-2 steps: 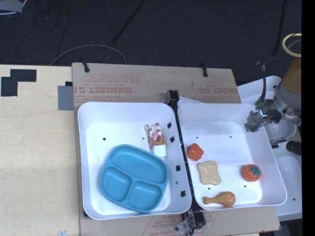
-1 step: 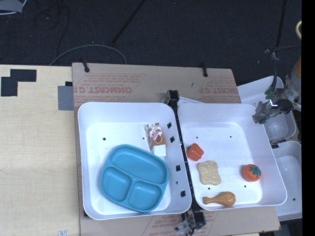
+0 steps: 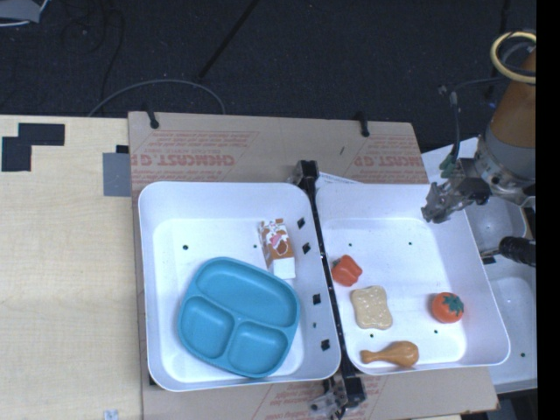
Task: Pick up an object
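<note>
So the gripper (image 3: pixel 440 206) is hovering over the back right rim of the right bin (image 3: pixel 398 234), up near its far corner. It's dark and small against the rim, and honestly I cannot tell whether the jaws are spread or pressed together. Nothing is showing between them, so I'm reading this as the approach step, nothing picked yet.

Taking the toast slice (image 3: pixel 372 308) as the landmark, sitting about mid-floor in that bin: the drumstick (image 3: pixel 391 353) is lying just in front of it, the red pepper piece (image 3: pixel 346 270) is just behind and to its left, close to the divider wall, and the tomato (image 3: pixel 446 307) is well off to its right.

If I'm guessing the easiest target, it's the tomato, since it's nearest the arm and standing clear of everything. It's round, so no real long axis, any jaw angle is working there. The drumstick is the one where direction matters: its long axis is running left to right, thin end pointing left, fat end pointing right toward the tomato side. I'd be closing across the narrow width, not along the length, and dropping straight down so nothing is getting nudged into the wall.
</note>
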Available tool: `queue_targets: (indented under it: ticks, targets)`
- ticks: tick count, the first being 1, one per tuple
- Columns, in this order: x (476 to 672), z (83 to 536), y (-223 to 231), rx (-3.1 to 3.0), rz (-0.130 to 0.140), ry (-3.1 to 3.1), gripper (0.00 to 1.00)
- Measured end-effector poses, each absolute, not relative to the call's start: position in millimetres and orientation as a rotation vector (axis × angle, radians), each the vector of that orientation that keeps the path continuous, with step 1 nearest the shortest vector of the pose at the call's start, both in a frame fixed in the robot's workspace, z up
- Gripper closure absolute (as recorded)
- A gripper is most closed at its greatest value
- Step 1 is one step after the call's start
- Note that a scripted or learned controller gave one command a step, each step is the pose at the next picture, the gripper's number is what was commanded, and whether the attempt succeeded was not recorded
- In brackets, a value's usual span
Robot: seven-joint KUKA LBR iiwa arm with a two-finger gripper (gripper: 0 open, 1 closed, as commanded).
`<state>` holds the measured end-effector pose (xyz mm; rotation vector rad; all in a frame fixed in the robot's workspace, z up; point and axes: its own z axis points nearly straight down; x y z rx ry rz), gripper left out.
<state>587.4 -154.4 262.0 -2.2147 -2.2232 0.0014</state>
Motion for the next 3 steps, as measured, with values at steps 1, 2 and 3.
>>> queue_targets:
  ticks: [1, 2, 3]
  targets:
    - [585.5, 264, -104, -2.215, 0.002, -2.223, 1.0]
    - [566.2, 252, -50, -2.213, 0.003, -2.221, 1.0]
    - [555.7, 236, -1, -2.212, 0.004, -2.222, 1.0]
